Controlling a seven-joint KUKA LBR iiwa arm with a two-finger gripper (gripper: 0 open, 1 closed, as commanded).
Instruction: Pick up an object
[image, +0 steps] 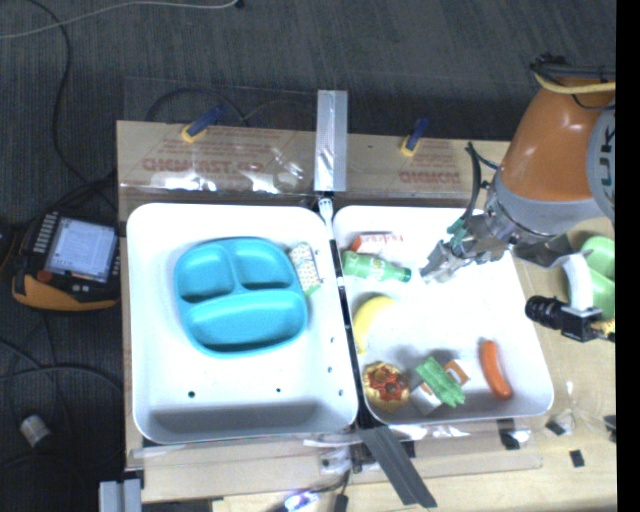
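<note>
Right bin (530, 330), seen from above at a slant, with gripper (440, 262) poised over its upper middle on the grey arm (560, 140) reaching in from the right. Finger state not discernible; nothing seen between the tips.

Green bottle (375, 267) lying flat just left of the gripper, long axis roughly horizontal, tilted slightly down to the right, narrow end toward the gripper. Small red-and-white packet (375, 240) just above it, near the bin's top wall. Yellow banana (370, 318) below the bottle, hard against the left wall, long axis running up-right to down-left.

Along the bottom wall: pizza toy (386, 382), green-and-white box (440, 382) touching or nearly touching it, and red sausage (495, 368) set apart, long axis near vertical.

Bare floor across the bin's centre and right side.

Left bin (160, 400): blue divided plate (240, 295), with a small pale patterned item (305, 266) at its upper right edge.
</note>
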